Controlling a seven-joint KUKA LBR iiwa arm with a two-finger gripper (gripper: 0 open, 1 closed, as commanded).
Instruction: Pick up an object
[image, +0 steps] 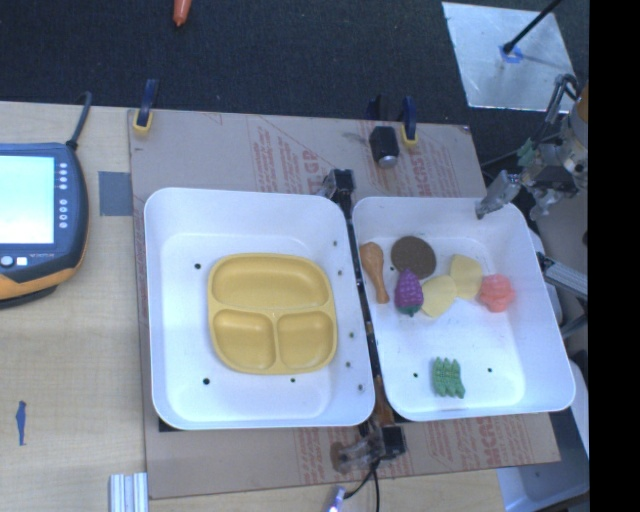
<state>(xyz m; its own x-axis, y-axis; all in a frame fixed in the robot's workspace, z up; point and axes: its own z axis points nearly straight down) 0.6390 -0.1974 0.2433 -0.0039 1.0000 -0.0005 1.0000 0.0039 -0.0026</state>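
- Wooden bench (70, 400) under a cardboard sheet (250, 150), clamped along its far edge — presumably so the two bins cannot slide.
- Pincer (497, 195) hangs at the far right corner of the right bin (530, 370), over its rim. One grey finger shows, pointing down and left; the pincer's spread — cannot tell. Nothing visible in its hold.
- Toy food clusters below and left of the pincer, mid-bin: brown disc (413, 255) nearest, yellow lumps (452, 283), pink piece (496, 292), purple grapes (408, 291), tan drumstick (375, 270).
- Green piece (447, 378) lies alone, well below the pincer; probably the easiest pick, being clear of neighbours.
- Left bin (170, 300), far left of the pincer, carries a yellow divided tray (272, 312), likely the drop-off.
- Teach pendant (35, 215) is parked at the bench's far left.
- Judgement: approach stage; no pick made yet.
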